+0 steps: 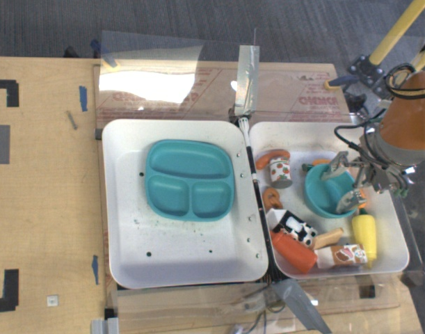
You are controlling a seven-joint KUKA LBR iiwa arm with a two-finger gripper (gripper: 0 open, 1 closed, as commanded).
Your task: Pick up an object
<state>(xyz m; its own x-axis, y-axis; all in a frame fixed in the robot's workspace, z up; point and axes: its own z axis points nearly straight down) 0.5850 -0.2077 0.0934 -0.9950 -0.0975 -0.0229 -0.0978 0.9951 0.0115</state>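
The arm reaches in from the right, its orange band (410,113) above the far right corner of the right bin (400,256); the gripper (346,185) hangs low over a teal bowl (326,195) in the middle of that bin; its metal fingers (335,167) stand spread, one at the bowl's far rim and one at its right rim, with nothing seen pinched between them.

The bowl is crowded on most sides; just left of it stands a small white cup with red spots (281,172), and beyond that an orange and white piece (263,160) lies against the bin's far left corner; a small brown ring-shaped thing (271,199) lies near the divider; nearer, a black and white toy (295,226) rests beside a red-orange object (294,251) at the near left; a tan stick (327,239) lies between that and a white carton with a brown mark (346,255); a yellow bottle-like item (365,232) stands just right of the carton, close under the bowl's near right edge; something orange (321,163) peeks out at the bowl's far rim.

The left bin (122,207) holds a teal divided plate (190,179), well apart from the gripper; dark specks are scattered on the bin floor near it.
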